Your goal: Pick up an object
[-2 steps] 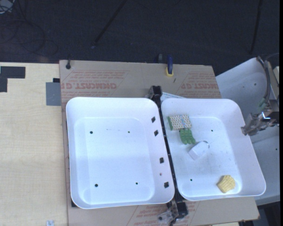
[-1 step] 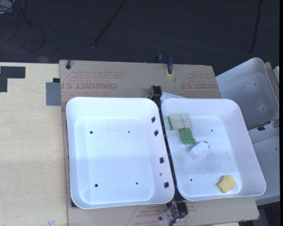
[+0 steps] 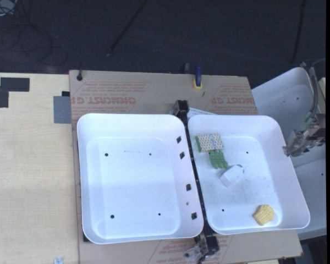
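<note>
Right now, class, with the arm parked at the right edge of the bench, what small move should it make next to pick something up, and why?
Probably swing the gripper left until it hangs above the right bin. It sits outside that bin's rim, while the yellow piece, white cup and green block all lie inside. The yellow piece lies apart from the others, so it looks the easiest target.

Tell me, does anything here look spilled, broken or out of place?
Nothing stands out. The right bin holds a dotted block, a green piece, a white cup on its side and a yellow piece.
</note>
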{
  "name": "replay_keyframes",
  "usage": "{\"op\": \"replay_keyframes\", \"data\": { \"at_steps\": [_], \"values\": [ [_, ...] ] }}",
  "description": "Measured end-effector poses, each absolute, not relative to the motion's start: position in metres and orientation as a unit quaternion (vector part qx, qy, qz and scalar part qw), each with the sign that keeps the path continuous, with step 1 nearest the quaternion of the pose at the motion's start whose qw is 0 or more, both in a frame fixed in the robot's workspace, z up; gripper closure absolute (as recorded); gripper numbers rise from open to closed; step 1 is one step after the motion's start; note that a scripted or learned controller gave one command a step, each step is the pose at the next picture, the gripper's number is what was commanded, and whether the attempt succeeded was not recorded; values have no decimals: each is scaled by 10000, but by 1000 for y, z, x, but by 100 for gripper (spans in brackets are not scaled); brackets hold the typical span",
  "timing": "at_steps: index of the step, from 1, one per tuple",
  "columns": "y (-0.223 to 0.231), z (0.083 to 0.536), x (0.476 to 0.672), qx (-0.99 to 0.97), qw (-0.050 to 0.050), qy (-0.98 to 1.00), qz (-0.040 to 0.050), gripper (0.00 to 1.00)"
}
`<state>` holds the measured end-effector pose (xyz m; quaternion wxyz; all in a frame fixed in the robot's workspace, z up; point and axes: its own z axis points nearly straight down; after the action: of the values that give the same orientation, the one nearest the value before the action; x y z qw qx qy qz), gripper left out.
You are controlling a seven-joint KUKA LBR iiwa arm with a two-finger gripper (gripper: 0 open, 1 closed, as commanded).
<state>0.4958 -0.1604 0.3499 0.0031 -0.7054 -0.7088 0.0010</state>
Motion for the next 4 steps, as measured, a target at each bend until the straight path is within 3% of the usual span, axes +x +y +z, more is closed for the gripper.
{"op": "replay_keyframes", "data": {
  "at_steps": [1,2,3,4],
  "values": [
    [-216,406,495,-7082,-28,-7060,1,100],
    [-159,343,501,-7053,40,-7089,14,100],
    [-208,418,475,-7083,-30,-7059,-3,100],
    [-171,323,509,-7058,44,-7084,20,100]
  ]
}}
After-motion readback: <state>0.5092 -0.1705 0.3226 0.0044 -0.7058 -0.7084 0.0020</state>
